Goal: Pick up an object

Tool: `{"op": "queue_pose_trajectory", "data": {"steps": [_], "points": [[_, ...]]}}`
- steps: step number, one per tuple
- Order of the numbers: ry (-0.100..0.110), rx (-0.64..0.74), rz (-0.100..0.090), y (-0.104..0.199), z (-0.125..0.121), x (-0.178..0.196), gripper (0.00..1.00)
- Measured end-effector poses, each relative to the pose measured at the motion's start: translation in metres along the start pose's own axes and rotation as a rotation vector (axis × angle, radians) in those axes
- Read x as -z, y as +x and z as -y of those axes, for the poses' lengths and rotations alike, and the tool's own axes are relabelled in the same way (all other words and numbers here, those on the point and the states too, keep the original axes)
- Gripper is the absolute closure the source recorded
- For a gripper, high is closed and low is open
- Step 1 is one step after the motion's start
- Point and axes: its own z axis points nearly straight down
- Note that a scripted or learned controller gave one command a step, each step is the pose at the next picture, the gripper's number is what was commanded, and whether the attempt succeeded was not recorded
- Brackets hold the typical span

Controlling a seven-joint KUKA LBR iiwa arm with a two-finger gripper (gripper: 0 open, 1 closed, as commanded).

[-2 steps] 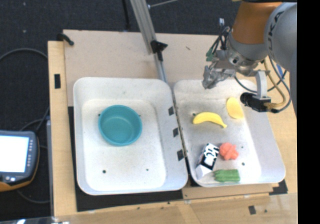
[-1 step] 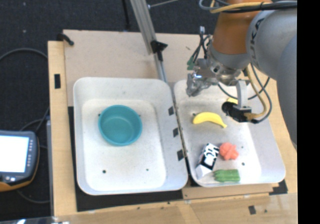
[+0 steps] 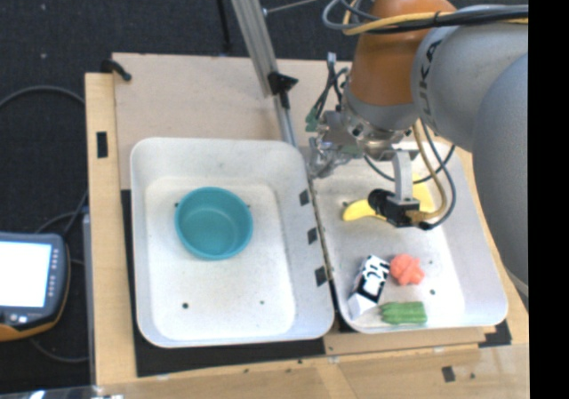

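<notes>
My worry was a grab at nothing. The gripper (image 3: 322, 157) hung over the far left corner of the right bin (image 3: 462, 255), beside the wall it shares with the left bin (image 3: 267, 286), so a descent there could strike that rim or close on bare plastic. The candidates lay nearer: a yellow piece (image 3: 358, 211), a coral lump (image 3: 407, 269), a black-and-white block (image 3: 372, 278) and a green piece (image 3: 403, 313) (a teal bowl (image 3: 213, 222) sat in the left bin). The arm reached in from the right, wrist pointing down. I couldn't tell whether the claw was spread or pressed together.
</notes>
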Motion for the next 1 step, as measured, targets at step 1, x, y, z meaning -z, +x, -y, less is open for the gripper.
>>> {"op": "queue_pose_trajectory", "data": {"steps": [1], "points": [[0.0,0.002,-0.001,0.0575,0.0214,0.0079,1.0]]}}
